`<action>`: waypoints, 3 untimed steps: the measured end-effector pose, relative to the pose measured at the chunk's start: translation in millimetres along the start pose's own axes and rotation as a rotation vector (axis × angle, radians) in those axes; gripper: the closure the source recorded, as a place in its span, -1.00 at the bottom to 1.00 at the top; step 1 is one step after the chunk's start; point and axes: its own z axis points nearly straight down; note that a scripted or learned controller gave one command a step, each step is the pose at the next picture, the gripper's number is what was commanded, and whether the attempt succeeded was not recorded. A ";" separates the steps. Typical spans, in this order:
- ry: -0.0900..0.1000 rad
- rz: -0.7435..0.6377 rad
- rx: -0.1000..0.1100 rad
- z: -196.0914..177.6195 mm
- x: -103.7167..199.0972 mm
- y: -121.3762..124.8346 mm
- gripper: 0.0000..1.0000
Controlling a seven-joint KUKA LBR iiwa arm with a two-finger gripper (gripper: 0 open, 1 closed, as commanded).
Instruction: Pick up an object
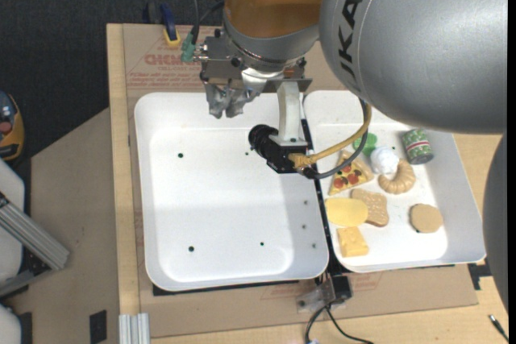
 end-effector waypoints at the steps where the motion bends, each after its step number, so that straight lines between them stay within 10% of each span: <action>1: -0.003 0.003 0.008 50.8 -1.4 3.9 1.00; 3: 0.000 0.002 0.000 26.8 -0.6 5.0 1.00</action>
